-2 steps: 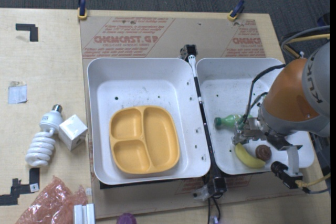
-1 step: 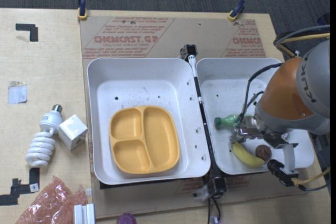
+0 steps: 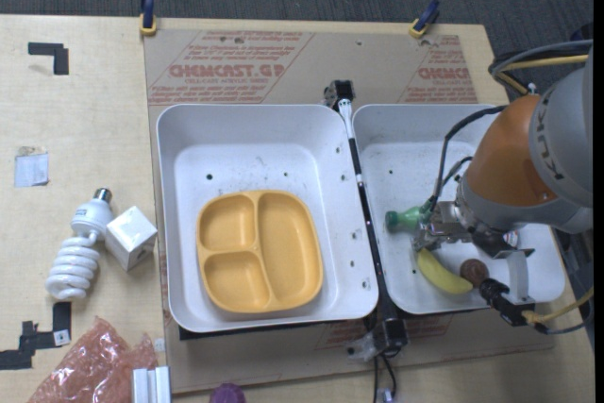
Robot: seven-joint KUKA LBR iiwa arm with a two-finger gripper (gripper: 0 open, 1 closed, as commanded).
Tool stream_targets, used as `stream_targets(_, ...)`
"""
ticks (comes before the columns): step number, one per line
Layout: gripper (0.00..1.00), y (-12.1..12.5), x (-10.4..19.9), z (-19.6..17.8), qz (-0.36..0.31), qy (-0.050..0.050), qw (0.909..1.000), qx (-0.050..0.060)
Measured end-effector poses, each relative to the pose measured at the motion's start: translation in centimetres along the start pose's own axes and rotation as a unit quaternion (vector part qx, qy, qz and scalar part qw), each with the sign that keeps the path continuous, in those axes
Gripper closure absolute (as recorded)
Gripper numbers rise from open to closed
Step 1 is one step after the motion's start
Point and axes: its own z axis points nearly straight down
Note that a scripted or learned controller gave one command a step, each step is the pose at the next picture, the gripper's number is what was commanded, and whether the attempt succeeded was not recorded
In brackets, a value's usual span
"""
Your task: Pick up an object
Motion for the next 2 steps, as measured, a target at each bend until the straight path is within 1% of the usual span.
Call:
stream_targets(1, 1.0, 2.3, -0.9, -0.7, -0.001, 0.0, 1.0, 0.0)
stream_targets(2, 1.0, 0.2, -1.2, -3.5, 0.001, 0.0, 1.0, 0.002)
